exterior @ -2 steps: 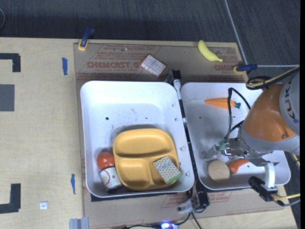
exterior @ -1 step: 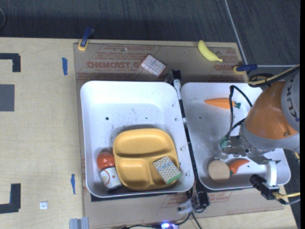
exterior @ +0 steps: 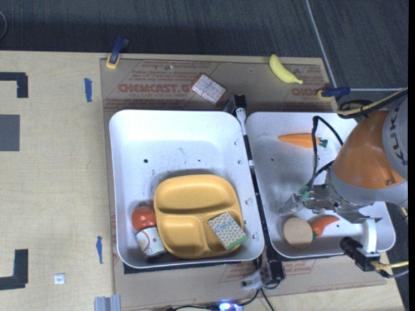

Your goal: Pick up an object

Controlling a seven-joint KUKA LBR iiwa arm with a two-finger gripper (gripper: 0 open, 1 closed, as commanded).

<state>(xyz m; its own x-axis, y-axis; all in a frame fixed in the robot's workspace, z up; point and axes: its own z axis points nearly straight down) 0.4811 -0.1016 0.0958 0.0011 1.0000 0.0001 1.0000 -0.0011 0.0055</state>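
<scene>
One arm (exterior: pixel 373 157), hand (exterior: pixel 310 199) low in right bin (exterior: pixel 269 173)

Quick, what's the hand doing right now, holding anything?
Hand: low in the right bin, above the tan round object; grip state cannot be told.

Both white bins (exterior: pixel 175 131) look like smooth, faintly glossy plastic. The yellow divided tray (exterior: pixel 188 206) has a matt plastic sheen. The bench (exterior: pixel 52 193) resembles pale wood.

Tan round object (exterior: pixel 297 231), right bin's near edge
</scene>
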